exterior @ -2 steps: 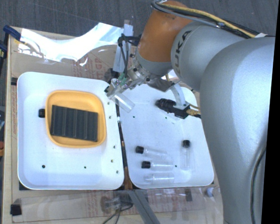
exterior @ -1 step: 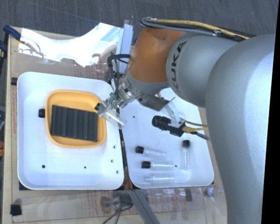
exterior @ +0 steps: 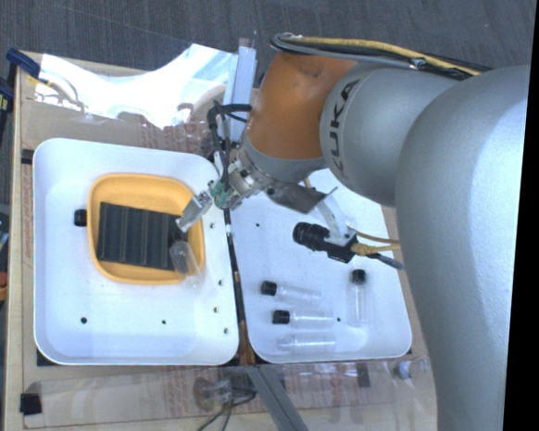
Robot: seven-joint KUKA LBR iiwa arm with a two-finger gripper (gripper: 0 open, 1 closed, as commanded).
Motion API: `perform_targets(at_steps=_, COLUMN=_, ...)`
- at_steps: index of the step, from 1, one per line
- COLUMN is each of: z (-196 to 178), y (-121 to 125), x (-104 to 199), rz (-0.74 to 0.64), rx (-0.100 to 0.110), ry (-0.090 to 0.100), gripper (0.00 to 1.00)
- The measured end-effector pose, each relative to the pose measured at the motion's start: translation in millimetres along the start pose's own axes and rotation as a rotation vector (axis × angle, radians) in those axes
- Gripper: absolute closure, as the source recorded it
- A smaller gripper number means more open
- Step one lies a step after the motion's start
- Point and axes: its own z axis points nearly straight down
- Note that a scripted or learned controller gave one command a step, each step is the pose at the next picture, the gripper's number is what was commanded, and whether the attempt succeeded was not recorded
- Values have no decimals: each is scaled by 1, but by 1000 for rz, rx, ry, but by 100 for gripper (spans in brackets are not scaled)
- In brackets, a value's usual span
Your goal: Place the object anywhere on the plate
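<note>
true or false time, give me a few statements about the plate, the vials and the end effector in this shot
1. The yellow plate sits in the left bin. True.
2. The plate is bare. False: a dark ribbed insert lies on it, and a clear vial rests at its right edge.
3. The end effector is above the plate's right edge. True.
4. The right bin holds a red ball. False: it holds several clear vials with black caps.
5. The arm's band above the wrist is blue. False: it is an orange band.
</note>
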Motion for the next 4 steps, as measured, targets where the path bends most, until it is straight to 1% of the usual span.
perform_targets(at_steps=1, z=-21, y=-4, x=-57, rz=-42, rx=-2, ry=-2, gripper=0)
perform_targets(at_steps=2, z=0, y=15, x=-42, rz=-50, rx=1, ry=0, gripper=0)
perform_targets(at_steps=3, z=0, y=-27, x=-71, rz=-20, rx=2, ry=1, gripper=0)
perform_targets(at_steps=4, z=-1, y=12, x=-41, rz=-35, rx=-2, ry=-3, gripper=0)
